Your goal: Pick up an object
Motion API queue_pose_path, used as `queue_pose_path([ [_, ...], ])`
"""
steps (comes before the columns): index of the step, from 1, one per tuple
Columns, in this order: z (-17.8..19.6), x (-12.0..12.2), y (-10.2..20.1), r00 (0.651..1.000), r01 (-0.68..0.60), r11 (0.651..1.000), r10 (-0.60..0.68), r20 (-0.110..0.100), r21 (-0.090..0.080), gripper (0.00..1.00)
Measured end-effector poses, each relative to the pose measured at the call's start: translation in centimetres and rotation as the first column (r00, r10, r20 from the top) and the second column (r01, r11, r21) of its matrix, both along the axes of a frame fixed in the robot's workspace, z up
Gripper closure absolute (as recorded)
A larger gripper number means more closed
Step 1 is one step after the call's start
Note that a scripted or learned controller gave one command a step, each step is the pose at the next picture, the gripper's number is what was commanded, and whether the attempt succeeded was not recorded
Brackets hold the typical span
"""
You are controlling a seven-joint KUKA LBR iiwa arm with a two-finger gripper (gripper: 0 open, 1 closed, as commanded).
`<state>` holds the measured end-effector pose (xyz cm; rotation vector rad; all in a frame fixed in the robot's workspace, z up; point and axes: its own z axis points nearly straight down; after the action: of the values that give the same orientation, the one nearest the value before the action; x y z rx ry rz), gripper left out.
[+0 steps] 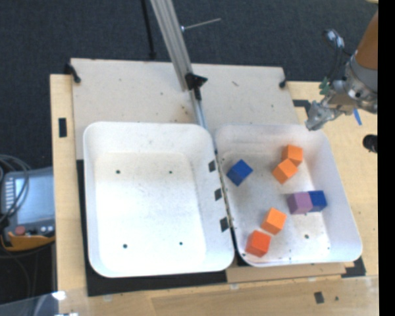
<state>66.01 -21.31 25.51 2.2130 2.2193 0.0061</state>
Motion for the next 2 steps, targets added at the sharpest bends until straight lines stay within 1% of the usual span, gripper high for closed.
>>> queue_pose_path([
  [1,0.9,0.0,5.4,1.000,-0.004,1.000,0.004,-0.006,0.003,1.00],
  [2,-0.1,-0.6,9.8,1.000,-0.003,1.000,0.003,-0.008,0.003,1.00],
])
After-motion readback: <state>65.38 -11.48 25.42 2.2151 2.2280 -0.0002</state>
